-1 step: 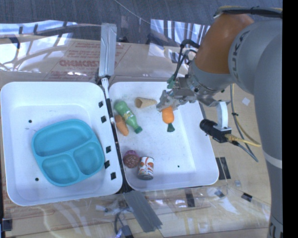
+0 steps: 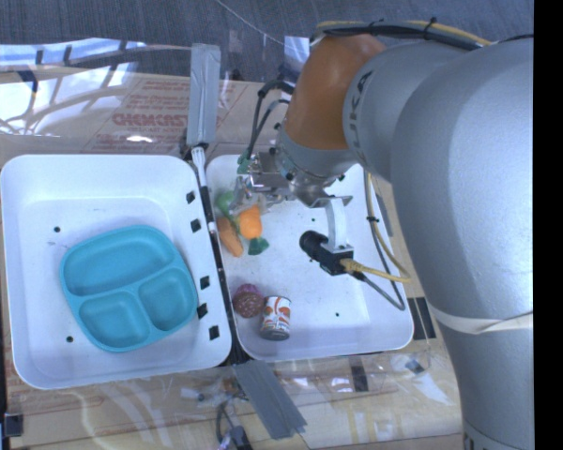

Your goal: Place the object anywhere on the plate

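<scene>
Smooth blue three-compartment plate (image 2: 127,287); glossy orange carrot (image 2: 231,237)

Two white bins (image 2: 38,364), one blue plate (image 2: 127,289), one can (image 2: 276,318), one carrot (image 2: 230,238), one orange (image 2: 250,223).

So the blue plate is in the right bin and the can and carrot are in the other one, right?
Not quite. The camera view shows the blue plate in the left bin; the can and carrot are in the other one, the right bin.
</scene>
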### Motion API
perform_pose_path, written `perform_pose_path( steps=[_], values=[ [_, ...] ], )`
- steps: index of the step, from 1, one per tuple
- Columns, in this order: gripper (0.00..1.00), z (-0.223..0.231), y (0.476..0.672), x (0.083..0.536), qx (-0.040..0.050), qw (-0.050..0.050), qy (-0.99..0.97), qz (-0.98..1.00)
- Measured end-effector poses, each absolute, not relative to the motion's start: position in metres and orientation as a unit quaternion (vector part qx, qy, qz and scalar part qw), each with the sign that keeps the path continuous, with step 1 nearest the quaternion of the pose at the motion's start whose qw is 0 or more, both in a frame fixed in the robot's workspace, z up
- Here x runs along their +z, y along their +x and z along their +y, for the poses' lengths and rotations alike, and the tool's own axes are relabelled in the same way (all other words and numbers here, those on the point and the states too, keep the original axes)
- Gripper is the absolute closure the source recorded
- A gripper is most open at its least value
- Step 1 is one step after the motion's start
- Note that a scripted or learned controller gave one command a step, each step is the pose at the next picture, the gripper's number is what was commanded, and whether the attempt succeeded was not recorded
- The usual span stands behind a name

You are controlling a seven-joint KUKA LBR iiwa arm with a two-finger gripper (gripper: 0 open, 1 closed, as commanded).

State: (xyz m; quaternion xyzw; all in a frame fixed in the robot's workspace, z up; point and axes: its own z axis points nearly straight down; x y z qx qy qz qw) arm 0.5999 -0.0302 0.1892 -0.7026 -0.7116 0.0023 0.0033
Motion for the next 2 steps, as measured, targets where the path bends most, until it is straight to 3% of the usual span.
perform_pose_path(
  steps=[1,2],
  values=[
    [1.0,0.068,0.5445,0.1907,0.0018,0.002,-0.702,-0.713],
    [0.0,0.0652,0.5449,0.1909,0.0021,0.002,-0.703,-0.711]
  ],
)
